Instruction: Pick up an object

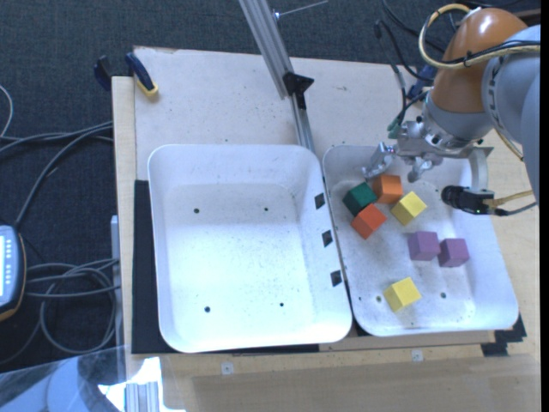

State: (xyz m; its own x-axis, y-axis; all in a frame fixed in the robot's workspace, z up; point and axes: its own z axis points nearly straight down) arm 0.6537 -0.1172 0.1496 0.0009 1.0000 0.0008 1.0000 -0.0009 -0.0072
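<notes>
An orange cube (390,186) lies at the far end of the right bin (489,303), touching a green cube (360,197), with the open gripper (395,166) spread just above it, holding nothing.

Bench (214,93): two white bins side by side, left bin (171,230), right bin (489,303). Blue-yellow clamp (141,74) upper left of frame.
</notes>
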